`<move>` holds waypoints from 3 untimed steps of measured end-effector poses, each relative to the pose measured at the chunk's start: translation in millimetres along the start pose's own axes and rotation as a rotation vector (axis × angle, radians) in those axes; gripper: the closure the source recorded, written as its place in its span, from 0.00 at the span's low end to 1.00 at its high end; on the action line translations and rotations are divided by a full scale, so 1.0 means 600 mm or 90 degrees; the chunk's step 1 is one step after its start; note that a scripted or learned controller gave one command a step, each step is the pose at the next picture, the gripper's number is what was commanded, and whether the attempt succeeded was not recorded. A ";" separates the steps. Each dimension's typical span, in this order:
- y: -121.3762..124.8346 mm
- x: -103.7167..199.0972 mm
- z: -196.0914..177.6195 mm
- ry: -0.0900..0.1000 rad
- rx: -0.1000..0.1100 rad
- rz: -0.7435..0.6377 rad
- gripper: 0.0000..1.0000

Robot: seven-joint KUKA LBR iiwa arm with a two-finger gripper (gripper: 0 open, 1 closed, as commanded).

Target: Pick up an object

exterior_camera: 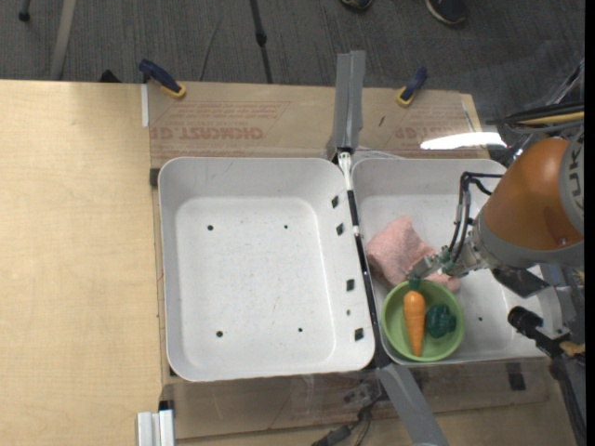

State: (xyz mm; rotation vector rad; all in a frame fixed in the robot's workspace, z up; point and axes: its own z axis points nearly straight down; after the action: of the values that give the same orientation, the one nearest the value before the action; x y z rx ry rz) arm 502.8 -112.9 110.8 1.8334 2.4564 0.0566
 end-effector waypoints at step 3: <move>0.016 0.014 -0.007 -0.006 -0.013 -0.169 0.00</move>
State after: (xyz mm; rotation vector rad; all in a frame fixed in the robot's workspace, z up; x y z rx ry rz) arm 509.5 -102.1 115.3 1.4804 2.6564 0.0570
